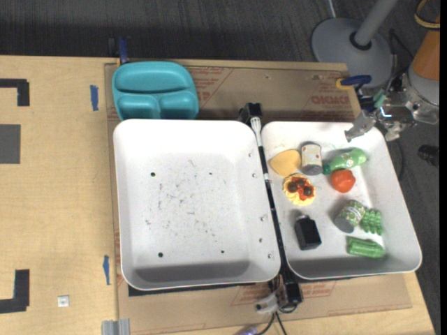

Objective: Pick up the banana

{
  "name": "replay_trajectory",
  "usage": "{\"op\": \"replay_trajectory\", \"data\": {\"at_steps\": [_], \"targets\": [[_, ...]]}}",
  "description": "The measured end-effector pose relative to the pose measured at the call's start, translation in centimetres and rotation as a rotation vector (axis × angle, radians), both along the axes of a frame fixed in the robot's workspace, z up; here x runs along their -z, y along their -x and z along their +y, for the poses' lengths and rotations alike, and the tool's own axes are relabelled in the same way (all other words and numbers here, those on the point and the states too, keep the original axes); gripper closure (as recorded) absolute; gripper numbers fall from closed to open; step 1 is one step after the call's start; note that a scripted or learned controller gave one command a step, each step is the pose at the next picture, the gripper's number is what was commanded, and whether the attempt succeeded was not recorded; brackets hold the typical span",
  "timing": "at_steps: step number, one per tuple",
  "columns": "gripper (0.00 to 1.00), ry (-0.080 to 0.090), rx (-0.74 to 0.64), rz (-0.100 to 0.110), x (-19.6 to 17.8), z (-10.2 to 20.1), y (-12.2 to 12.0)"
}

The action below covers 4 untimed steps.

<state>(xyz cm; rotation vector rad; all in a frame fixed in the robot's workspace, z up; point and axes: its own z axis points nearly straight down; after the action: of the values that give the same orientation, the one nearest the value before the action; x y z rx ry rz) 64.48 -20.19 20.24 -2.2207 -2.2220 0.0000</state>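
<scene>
While the gripper hovers at the right bin's far corner, its opening cannot be told. No banana is identifiable; the next move requires locating it.

Cut off and unclear, right side of frame
Arm cropped at upper right edge; gripper small, blurred, finger state unreadable; grey item lower right partly hidden by green toy.
</scene>
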Motion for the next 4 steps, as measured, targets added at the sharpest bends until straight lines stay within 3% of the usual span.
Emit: {"op": "replay_trajectory", "data": {"at_steps": [1, 2, 3, 4], "targets": [[0.00, -0.001, -0.300, 0.002, 2.8, 6.0, 4.7], [0.00, -0.001, -0.341, 0.000, 7.2, 8.2, 14.9], [0.00, 0.001, -0.380, -0.002, 1.8, 18.6, 15.4], [0.00, 0.000, -0.473, -0.001, 1.8, 29.3, 16.5]]}}
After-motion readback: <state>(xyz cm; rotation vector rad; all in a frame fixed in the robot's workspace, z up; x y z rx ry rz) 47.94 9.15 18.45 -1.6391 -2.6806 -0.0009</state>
